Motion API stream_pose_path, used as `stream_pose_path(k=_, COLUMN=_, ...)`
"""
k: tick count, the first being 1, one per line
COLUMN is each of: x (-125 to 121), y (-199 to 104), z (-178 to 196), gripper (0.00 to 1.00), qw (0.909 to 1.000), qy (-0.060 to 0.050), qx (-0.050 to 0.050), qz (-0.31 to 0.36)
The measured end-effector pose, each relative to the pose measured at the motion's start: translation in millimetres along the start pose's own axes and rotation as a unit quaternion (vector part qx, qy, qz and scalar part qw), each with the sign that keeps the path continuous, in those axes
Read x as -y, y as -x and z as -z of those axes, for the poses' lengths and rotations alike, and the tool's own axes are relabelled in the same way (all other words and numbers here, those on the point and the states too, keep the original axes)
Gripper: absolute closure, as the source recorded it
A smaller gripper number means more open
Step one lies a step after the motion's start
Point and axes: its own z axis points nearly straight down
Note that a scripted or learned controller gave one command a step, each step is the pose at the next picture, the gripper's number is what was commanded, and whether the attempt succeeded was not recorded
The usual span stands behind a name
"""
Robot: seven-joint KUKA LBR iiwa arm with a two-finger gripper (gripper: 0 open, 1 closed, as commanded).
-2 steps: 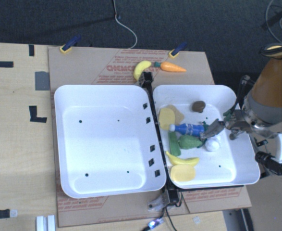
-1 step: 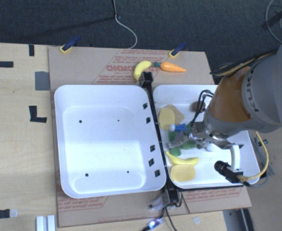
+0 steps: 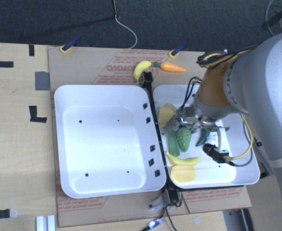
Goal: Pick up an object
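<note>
Object: green bumpy fruit lying in right bin, beside yellow pieces | claw poised just above; grip state cannot be told | advice: descent is best centred, neighbours avoided.

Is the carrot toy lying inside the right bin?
No. The carrot lies on the cardboard behind the right bin, beside a banana.

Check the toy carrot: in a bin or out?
Out. The toy carrot lies on the cardboard behind the right bin, beside the toy banana.
</note>
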Motion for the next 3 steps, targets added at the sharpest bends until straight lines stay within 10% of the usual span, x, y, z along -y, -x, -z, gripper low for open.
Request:
stream_pose_path(k=2, x=-66.2, y=9.6, z=-1.5, gripper=0.00, qw=0.9991, qy=-0.042, qx=-0.001, qz=-0.002)
stream_pose_path(k=3, x=-62.3, y=11.1, z=8.3, gripper=1.00, qw=0.9987, qy=-0.052, qx=-0.002, qz=-0.002)
